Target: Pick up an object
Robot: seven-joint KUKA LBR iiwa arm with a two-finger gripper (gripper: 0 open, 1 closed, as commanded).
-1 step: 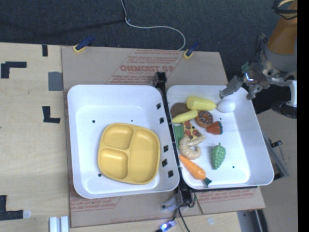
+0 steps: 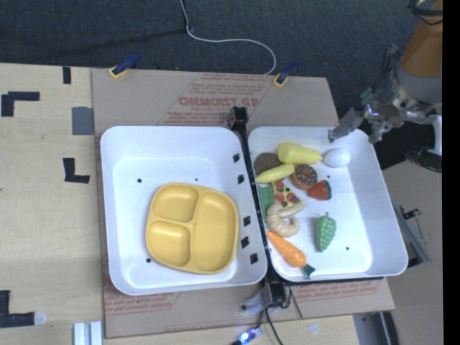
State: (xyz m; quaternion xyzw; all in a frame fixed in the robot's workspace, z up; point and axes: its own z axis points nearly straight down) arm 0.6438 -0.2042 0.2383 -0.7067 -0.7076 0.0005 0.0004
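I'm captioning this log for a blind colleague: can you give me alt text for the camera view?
The gripper hangs at the right bin's far edge, near a white egg; toy foods crowd that bin's left side. The left bin holds a yellow divided plate.

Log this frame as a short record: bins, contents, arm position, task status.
left bin: yellow tray with three sections
right bin: white egg, corn, banana, strawberry, green grapes, carrot, other toy food clustered along its left side
gripper: above the right bin's far right corner, near the egg
held: nothing seen between the fingers
status: no object picked yet
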